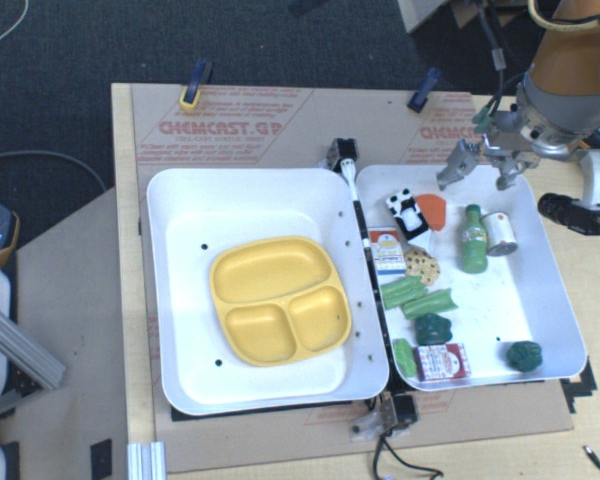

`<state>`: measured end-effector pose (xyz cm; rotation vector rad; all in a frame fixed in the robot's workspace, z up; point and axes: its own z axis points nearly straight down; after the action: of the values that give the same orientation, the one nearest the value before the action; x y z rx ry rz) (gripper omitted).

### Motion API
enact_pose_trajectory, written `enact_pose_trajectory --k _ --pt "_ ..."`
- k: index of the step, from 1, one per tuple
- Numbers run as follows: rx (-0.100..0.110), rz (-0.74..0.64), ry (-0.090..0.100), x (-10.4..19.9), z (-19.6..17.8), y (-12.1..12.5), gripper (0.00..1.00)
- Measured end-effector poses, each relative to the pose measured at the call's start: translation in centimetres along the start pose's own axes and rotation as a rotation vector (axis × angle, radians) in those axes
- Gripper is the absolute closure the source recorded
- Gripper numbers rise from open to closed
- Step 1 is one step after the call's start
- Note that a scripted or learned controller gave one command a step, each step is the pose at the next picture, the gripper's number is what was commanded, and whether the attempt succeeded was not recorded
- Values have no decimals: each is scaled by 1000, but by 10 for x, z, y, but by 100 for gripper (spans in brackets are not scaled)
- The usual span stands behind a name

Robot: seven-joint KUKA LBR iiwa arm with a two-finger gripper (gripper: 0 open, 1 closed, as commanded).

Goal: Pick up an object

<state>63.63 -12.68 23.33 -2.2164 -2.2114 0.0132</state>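
My gripper hangs above the far edge of the right bin, its two fingers spread apart with nothing between them. Below it in that bin lie a green bottle, a silver can, an orange piece and a black-and-white toy. Closer to the front sit a small carton, a cookie, green stalks, a dark green lump, a red-and-white box and a dark green ball.
The left bin holds a yellow divided tray. Clamps stand at the board's far edge, a blue-and-yellow one and a blue one. A black fitting sits between the bins at the back.
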Motion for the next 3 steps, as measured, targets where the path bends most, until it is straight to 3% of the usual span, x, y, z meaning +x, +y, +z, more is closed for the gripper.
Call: enact_pose_trajectory --k 1,3 --pt "-15 -3 -2 0 -9 2 0" --pt "-6 -4 0 8 119 2 0"
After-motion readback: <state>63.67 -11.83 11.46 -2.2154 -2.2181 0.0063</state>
